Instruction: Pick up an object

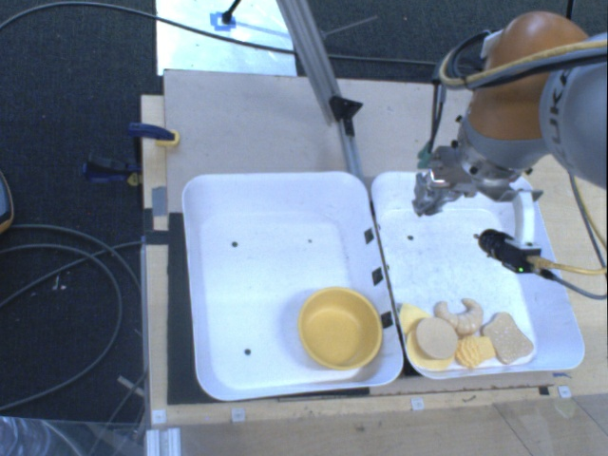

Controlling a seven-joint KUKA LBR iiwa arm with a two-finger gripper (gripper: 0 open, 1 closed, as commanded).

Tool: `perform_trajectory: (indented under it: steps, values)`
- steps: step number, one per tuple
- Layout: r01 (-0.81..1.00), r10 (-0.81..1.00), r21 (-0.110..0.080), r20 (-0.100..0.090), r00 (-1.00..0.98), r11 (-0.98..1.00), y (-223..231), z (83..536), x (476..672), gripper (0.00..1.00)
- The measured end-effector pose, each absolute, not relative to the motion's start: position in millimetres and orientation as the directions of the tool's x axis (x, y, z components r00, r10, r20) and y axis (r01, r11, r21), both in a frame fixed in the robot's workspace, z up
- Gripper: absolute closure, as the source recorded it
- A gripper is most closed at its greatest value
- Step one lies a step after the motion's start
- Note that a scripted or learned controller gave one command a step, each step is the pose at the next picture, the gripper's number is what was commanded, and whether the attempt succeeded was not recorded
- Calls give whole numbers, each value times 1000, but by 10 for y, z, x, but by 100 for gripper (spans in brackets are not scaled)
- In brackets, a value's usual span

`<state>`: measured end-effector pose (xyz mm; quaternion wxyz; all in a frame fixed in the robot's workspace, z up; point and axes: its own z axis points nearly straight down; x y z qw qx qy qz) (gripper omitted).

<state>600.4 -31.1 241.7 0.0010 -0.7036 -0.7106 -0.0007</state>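
Sitting in left bin [237, 255] a yellow bowl [340, 327], right bin [560, 335] holding food pieces [467, 332], fingers [429, 193] state unclear

Nothing here can be read: I see no words, labels, brand marks or numbers on any surface, and whatever might be printed is too small or blurred to make out.
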Motion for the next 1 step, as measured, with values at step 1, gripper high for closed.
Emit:
perform_trajectory:
  steps: [1]
  values:
    - [1000, 1000, -1, 2, -9, 9, 95, 2312, 5772, 100]
